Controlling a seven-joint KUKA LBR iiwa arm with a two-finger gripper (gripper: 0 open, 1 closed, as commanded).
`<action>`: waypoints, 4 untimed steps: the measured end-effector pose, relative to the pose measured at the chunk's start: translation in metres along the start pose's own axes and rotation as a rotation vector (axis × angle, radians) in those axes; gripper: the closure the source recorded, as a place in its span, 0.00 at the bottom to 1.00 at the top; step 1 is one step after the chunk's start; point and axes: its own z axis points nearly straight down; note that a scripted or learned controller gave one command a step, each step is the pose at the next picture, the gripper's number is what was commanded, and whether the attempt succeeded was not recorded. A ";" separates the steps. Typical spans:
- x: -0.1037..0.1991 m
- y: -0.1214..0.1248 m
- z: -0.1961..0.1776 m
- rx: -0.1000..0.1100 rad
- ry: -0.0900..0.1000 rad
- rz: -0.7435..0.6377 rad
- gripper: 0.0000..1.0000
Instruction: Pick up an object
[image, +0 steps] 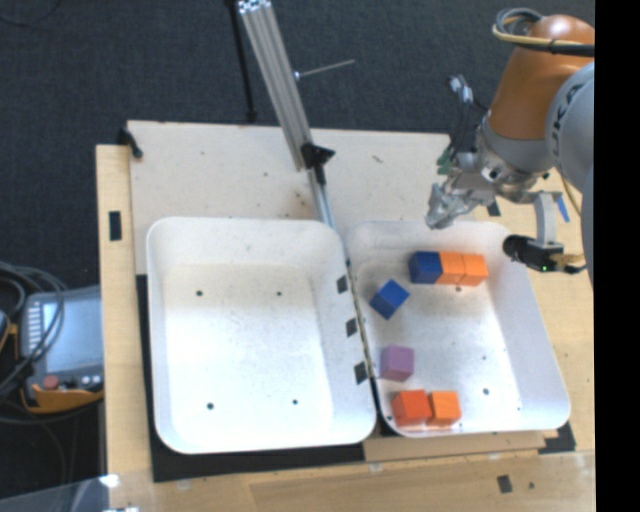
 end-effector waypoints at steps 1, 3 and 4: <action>0.001 0.001 -0.045 0.001 0.000 -0.001 1.00; 0.097 -0.033 -0.018 0.010 0.000 0.000 1.00; 0.145 -0.060 -0.023 0.008 0.002 -0.001 1.00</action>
